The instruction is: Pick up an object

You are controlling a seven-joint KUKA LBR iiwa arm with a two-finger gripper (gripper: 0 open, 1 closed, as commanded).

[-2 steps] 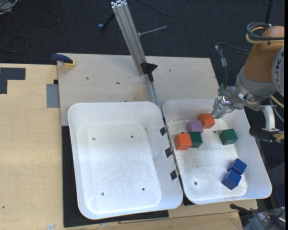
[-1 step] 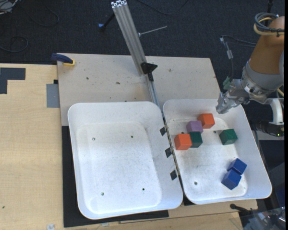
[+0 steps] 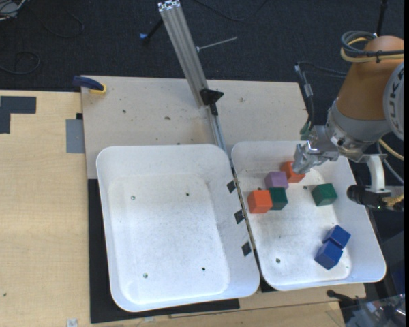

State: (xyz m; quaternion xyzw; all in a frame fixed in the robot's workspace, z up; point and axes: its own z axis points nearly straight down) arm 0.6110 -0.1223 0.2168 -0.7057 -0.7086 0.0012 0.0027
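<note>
smooth white plastic bins (image 3: 163,288), speckled with dark marks; pale wood-grain table (image 3: 34,203); ribbed bare-metal rail (image 3: 184,46); matt coloured blocks (image 3: 260,201); glossy orange arm band (image 3: 368,80).

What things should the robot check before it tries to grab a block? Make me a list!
1. Gripper is over the right bin: ok.
2. A block sits right under it: ok, the small orange block is at its tip.
3. That block is between the fingers: cannot tell, the gripper covers part of it.
4. Room around the block: not ok, the purple block sits close beside it.
5. Other blocks out of the way: ok, the green block and two blue blocks lie farther off.
6. Big orange block and dark green block apart: not ok, they look to be touching.
</note>
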